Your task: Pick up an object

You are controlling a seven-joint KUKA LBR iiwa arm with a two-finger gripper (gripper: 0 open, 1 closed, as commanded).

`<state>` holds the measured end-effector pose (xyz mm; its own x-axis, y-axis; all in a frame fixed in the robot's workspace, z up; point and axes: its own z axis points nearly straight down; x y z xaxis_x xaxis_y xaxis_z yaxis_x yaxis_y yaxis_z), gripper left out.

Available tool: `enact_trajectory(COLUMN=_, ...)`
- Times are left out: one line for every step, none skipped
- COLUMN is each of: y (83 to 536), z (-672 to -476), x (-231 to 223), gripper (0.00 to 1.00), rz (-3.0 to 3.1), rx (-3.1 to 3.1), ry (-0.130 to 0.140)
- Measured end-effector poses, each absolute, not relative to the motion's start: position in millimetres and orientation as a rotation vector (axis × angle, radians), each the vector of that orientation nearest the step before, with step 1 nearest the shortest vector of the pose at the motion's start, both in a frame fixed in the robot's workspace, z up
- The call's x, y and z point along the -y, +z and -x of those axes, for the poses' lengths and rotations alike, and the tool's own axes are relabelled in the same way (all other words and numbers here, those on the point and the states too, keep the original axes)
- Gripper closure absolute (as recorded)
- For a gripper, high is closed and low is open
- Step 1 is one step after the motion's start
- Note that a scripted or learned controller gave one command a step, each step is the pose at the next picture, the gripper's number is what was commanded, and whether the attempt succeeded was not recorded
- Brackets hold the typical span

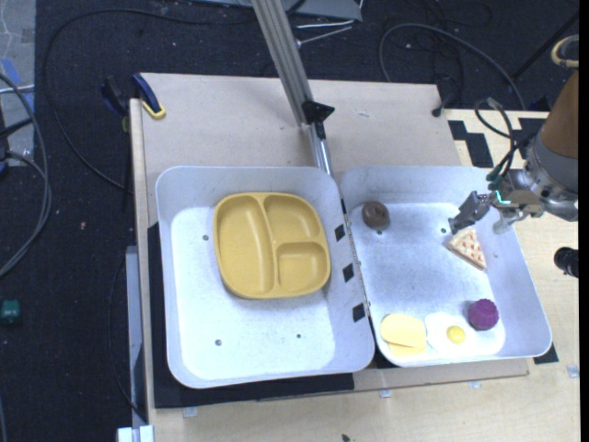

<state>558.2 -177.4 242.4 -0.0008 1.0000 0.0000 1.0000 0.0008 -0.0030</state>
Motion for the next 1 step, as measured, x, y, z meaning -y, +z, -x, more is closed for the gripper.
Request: enact_trajectory(y=243.8, z=-559.0, x=177.4, gripper=0.0, rz=2.22, rx=2.223, ry=0.001)
